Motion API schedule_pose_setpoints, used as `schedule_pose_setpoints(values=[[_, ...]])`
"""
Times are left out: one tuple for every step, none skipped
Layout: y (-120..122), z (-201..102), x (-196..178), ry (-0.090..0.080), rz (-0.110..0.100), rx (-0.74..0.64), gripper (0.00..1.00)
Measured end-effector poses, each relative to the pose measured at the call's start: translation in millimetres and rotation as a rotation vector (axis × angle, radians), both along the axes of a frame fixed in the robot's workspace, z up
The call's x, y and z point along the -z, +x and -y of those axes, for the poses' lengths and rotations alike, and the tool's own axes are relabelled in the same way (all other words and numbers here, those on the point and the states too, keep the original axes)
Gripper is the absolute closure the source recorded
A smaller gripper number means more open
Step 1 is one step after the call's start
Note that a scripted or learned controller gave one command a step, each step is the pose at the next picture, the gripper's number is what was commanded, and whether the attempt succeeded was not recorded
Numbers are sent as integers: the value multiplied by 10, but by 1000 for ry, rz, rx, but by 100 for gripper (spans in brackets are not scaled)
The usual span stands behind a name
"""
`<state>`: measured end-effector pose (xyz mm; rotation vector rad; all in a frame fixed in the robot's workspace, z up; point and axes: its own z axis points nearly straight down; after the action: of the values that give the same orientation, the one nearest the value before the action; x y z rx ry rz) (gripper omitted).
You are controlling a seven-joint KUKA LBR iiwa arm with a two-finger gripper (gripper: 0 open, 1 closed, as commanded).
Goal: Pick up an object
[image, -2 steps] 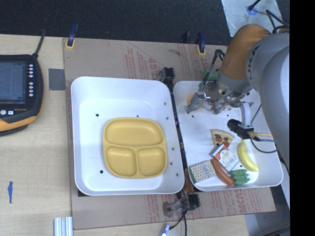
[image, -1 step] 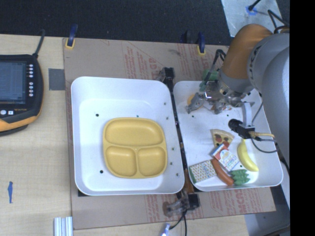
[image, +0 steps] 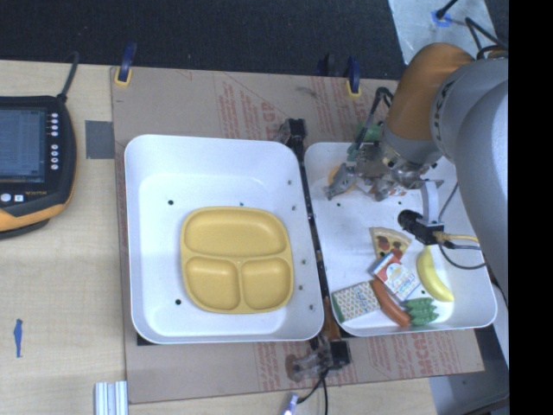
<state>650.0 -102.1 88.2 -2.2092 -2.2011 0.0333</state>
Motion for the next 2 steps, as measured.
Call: schedule_pose_setpoints(values=[[2,14,-1,2,0,-1,0],[2,9,-1,1,0,-1,0]])
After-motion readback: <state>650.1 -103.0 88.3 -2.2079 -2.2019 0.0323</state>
